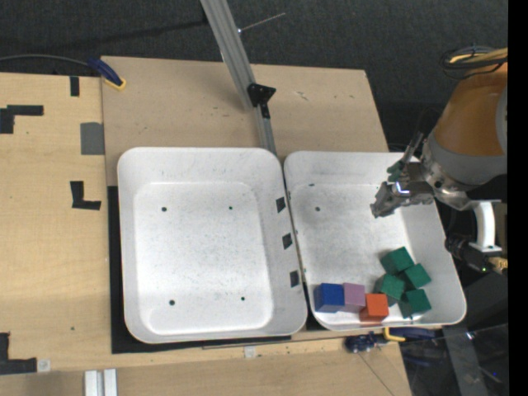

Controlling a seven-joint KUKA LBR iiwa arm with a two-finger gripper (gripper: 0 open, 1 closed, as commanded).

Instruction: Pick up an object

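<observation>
In the camera view, two white bins are sitting side by side on the bench (206,97): the left bin (132,238) and the right bin (346,167). Seven small blocks are lying in the right bin, all crowded into its near corner, below the pincer (386,200) and well apart from it. Four are green: one green block (398,260) nearest the pincer, with three more just beneath it, touching or nearly so. One blue block (330,295), one purple block (354,295) and one orange block (376,305) are lining up in a row along the near wall, to the lower left of the pincer.

The pincer is hanging over the right bin's far-right part, close to its right wall. Its fingers are blurring into a dark, small shape, so I cannot tell whether they are parted or closed; nothing is showing between them. The grey and orange arm (470,130) is getting cut off at the right edge.

Bare bin floor is lying open to the pincer's left and directly beneath it.
</observation>
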